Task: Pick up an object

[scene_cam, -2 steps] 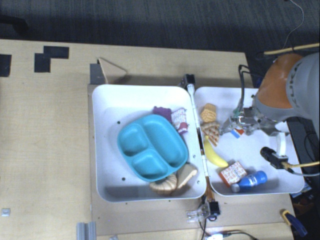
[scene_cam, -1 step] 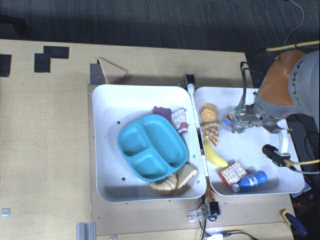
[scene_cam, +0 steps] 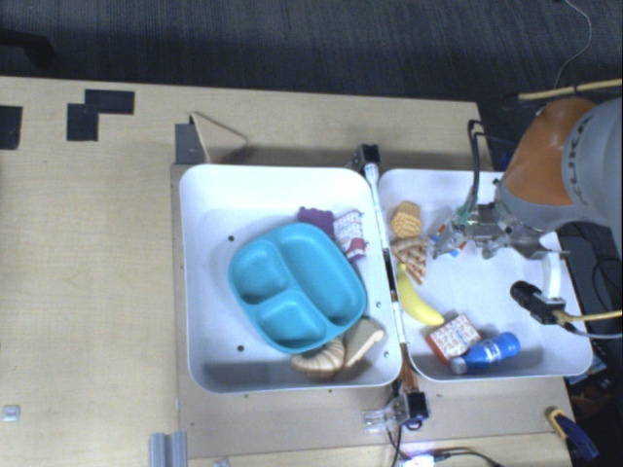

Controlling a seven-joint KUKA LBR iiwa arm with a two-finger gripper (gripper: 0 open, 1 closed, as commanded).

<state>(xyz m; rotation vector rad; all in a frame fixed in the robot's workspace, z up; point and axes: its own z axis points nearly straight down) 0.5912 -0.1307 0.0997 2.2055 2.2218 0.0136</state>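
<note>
My gripper hangs low over the right bin, in its upper middle part. Just left of it lie a round tan biscuit and a brown waffle. Below them, along the bin's left wall, lies a yellow banana. Near the front wall a small red-and-white box rests beside a blue bottle lying on its side. I see nothing held by the gripper.
The left bin holds a blue divided plate, with a purple item and a printed packet behind it and a croissant and pale bread piece in front. The arm's orange band rises at the right.
</note>
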